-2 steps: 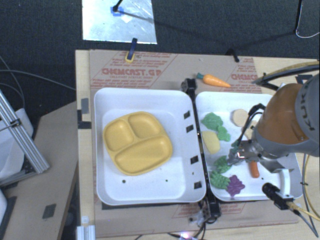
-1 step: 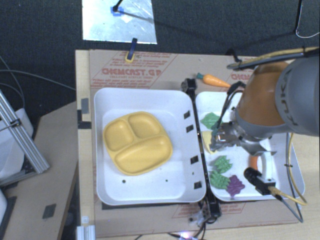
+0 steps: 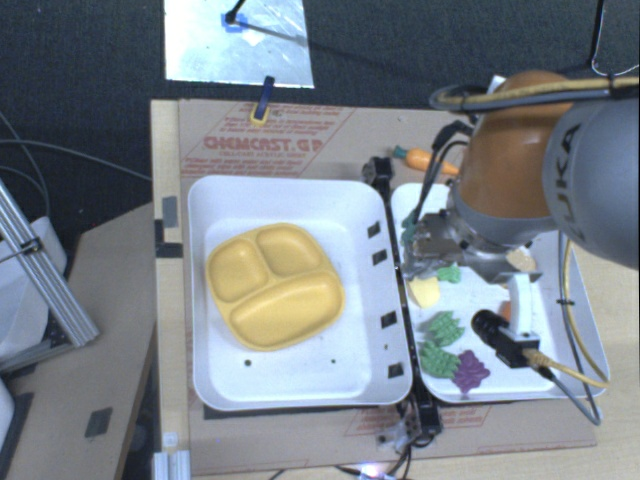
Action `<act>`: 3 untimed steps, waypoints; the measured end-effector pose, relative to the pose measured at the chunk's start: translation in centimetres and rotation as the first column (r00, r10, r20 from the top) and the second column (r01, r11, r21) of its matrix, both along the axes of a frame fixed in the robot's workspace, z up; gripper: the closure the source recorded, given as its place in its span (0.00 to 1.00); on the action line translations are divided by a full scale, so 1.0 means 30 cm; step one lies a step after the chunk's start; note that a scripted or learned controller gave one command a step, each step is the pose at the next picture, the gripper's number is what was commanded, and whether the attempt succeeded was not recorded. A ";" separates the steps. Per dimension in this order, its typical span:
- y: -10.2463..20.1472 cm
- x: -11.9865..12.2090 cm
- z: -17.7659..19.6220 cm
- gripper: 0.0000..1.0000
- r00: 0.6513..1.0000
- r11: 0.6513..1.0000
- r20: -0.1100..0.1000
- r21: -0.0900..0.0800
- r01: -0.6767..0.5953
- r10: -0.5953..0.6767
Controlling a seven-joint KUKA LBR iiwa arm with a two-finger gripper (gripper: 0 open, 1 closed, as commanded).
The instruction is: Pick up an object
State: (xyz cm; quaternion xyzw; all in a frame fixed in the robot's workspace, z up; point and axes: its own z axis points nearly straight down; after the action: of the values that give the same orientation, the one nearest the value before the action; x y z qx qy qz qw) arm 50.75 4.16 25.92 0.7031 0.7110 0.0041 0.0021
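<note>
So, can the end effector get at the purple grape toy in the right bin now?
Probably yes: the purple grape toy lies uncovered near the right bin's front edge, and the end effector hangs just above that bin.

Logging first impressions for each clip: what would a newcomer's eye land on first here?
Most likely the big yellow divided plate, lying alone in the left bin. Next, the grey arm with its orange band looming over the right bin, where small toy foods are scattered: green pieces, a purple grape cluster and a pale yellow piece. The end effector hangs over that bin's upper left.
</note>
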 end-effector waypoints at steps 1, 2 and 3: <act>0.171 0.042 0.122 1.00 1.000 1.000 -0.003 0.000 0.001 -0.001; 0.160 0.042 0.152 1.00 1.000 1.000 -0.005 -0.002 0.001 -0.001; 0.139 -0.077 -0.086 1.00 1.000 1.000 -0.016 -0.004 0.011 -0.011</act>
State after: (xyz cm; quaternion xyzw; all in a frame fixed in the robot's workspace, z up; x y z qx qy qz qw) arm 48.44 8.34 23.33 0.7069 0.7073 -0.0028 -0.0024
